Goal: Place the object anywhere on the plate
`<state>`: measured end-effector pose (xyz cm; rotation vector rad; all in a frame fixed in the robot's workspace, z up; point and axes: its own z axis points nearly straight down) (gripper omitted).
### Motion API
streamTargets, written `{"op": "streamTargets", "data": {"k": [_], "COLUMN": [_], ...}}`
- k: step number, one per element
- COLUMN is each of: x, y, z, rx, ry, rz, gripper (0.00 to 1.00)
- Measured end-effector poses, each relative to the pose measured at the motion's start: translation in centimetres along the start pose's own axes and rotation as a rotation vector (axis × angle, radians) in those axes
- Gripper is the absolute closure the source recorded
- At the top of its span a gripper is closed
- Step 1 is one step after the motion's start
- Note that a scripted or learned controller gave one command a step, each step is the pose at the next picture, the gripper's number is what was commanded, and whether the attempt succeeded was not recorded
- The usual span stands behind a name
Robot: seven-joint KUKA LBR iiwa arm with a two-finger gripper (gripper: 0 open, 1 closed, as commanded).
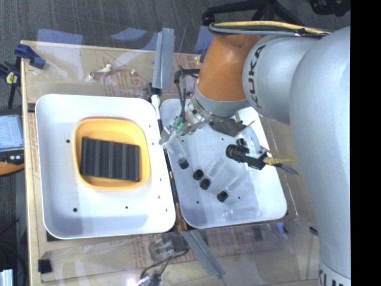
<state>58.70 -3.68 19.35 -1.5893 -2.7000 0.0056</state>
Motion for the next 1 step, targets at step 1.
{"op": "streamTargets", "data": {"k": [1], "x": [-0.04], "y": [-0.02], "z": [-0.01], "rx": [0.0], "ry": [0.0], "rz": [0.001], "gripper": [0.0]}}
